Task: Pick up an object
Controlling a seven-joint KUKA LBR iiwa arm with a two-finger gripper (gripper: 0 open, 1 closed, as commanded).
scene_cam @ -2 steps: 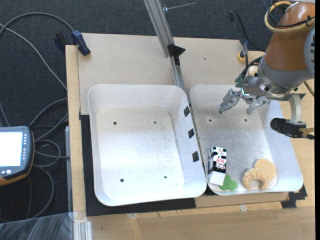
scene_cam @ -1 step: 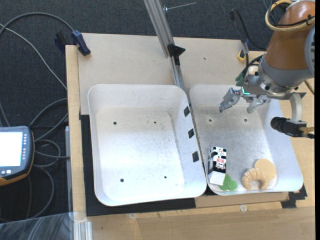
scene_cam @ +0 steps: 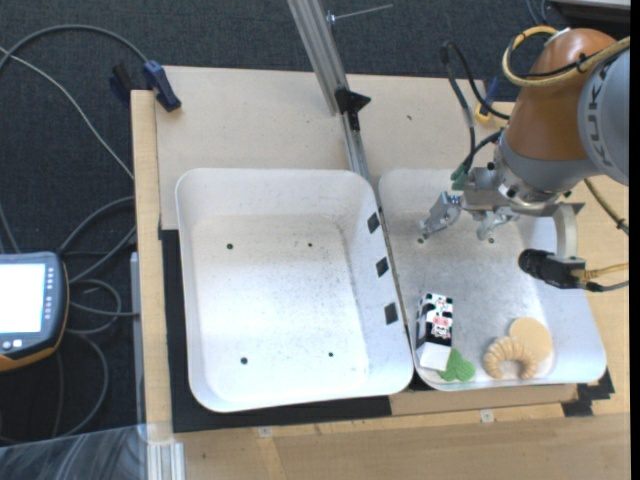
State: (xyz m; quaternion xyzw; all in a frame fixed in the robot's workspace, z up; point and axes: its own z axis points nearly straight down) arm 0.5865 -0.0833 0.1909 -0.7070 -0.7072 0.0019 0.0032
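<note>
Hanging over the top part of the right bin (scene_cam: 575, 303), the gripper (scene_cam: 462, 221) has its two fingers spread apart, and nothing sits between them. The things to pick up lie well away from it, down in the near end of that same bin. A small black and white box (scene_cam: 435, 320) that looks like a little cow carton lies close to the wall between the two bins. A little green thing (scene_cam: 458, 368) touches the bottom of that box. A tan croissant toy (scene_cam: 520, 348) rests near them, more to the right. The left bin (scene_cam: 280, 288) has just tiny dark specks on its white floor. A few things could go wrong from here. If the arm (scene_cam: 560, 98) drops straight down, the fingers will likely close on bare bin floor, because no toy lies under them. If it goes for the box, one finger may bump the wall beside it and push the box over. The green thing sits so close to the box that the fingers might catch both, or just nudge them apart. The croissant is round and bumpy, so it may slip out when squeezed.
</note>
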